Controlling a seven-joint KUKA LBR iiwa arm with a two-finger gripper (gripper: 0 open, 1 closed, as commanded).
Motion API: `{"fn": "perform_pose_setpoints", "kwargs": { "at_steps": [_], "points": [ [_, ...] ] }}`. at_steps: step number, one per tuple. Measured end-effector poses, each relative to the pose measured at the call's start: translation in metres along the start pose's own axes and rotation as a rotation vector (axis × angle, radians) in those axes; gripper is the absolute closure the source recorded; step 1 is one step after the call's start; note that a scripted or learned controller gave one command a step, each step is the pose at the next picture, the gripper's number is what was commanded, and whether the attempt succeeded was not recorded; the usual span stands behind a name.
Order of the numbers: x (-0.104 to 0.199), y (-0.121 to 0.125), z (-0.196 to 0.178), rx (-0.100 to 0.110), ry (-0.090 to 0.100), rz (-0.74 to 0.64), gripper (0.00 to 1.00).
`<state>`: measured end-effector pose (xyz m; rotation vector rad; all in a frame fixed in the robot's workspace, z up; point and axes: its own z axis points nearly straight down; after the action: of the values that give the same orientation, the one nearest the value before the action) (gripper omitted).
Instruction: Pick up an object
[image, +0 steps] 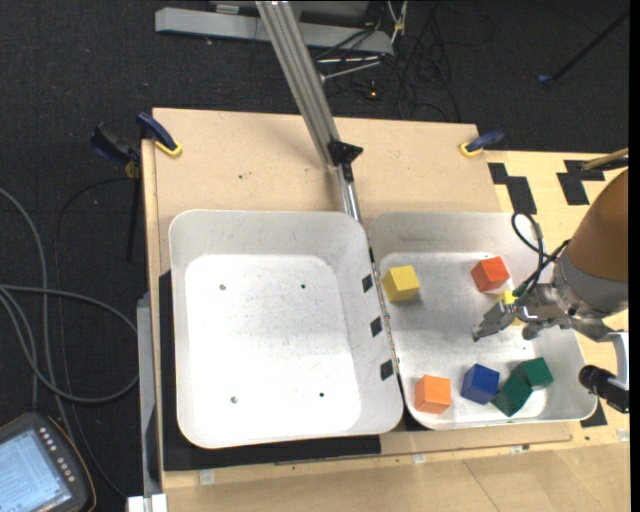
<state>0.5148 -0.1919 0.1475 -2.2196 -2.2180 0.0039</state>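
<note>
Nearest me, along the front edge of the right bin, sits a row of blocks: orange cube, blue cube, then two green blocks, one dark w/ a second touching it just behind. Any of these could be the pick target; none is lifted yet.

Just past them, mid-bin toward the right, the tool hangs over bare white floor, fingers spread apart, nothing btwn them. It sits above the blue cube and below the red-orange cube, apart from both. Arm's orange band comes in from the right.

Farther back, yellow cube lies near the divider, well apart from the rest. Left bin beyond the divider.

Looks like the approach step to me: no grasp made. Next move prob calls for shifting over one block, lining the spread fingers either side of it, dropping down, then closing. The green pair touching each other looks like the awkward choice; red-orange or blue looks easier.
</note>
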Motion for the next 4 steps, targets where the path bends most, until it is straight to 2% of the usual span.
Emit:
{"fn": "perform_pose_setpoints", "kwargs": {
  "at_steps": [1, 2, 3, 4],
  "points": [
    [0.001, 0.0, 0.053, -0.001, 0.0, 0.0, 0.0],
    [0.0, 0.001, 0.04, -0.006, -0.002, 0.0, 1.0],
    [0.001, 0.003, -0.002, -0.01, -0.003, -0.003, 1.0],
    [0.005, 0.006, -0.065, -0.013, -0.004, -0.005, 1.0]
  ]
}}
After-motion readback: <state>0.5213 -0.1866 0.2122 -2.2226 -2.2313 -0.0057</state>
